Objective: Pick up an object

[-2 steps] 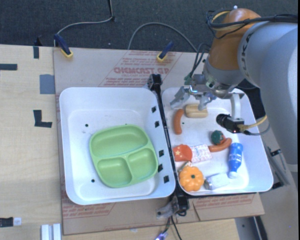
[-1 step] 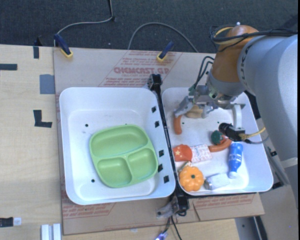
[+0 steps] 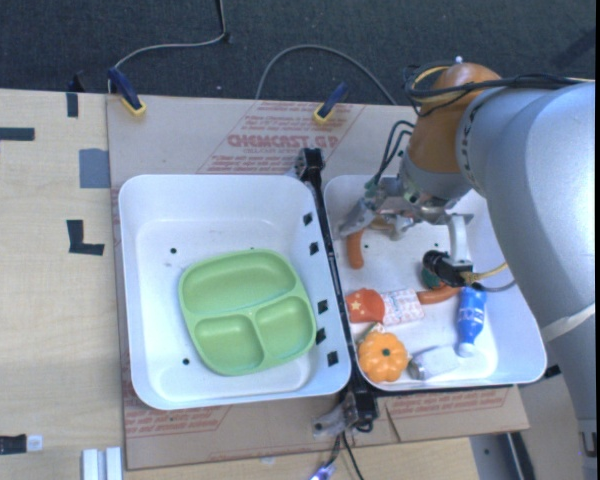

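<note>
Wooden bench [image 3: 40, 268] with two white bins | gripper [image 3: 372, 218] over right bin [image 3: 510, 353], finger state indiscernible | small orange sausage-shaped toy [image 3: 354, 251] just beside it | green divided plastic tray [image 3: 246, 310] in left bin [image 3: 145, 268]

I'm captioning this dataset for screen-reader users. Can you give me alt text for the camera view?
A grey robot arm reaches from the right into the right bin, its gripper low over a small orange sausage-shaped item. Nearby lie a toy pumpkin, a blue bottle and other small items. The left bin holds a green divided tray.

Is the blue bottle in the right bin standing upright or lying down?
Lying down: the blue bottle rests lengthwise on the right bin's floor.
</note>
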Controlling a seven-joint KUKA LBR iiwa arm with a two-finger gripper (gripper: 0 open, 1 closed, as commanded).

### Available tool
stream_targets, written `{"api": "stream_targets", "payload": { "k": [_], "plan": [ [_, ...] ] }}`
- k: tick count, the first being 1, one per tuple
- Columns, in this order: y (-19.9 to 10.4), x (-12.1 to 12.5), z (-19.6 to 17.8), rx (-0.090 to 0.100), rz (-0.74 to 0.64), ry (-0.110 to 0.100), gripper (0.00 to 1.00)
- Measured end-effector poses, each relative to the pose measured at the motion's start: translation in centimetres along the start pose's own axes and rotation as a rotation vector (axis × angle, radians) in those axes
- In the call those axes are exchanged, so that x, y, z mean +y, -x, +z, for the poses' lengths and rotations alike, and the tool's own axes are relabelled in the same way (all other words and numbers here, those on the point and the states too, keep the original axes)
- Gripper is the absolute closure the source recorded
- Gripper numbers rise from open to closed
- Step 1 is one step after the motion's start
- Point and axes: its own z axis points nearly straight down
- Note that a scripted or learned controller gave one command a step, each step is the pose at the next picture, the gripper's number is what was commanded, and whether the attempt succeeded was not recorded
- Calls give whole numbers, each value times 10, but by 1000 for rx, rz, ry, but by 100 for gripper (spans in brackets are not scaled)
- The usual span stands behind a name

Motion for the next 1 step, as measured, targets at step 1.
{"api": "stream_targets", "payload": {
  "k": [1],
  "plan": [
    [-1, 1, -10, 0, -2, 2, 100]
  ]
}}
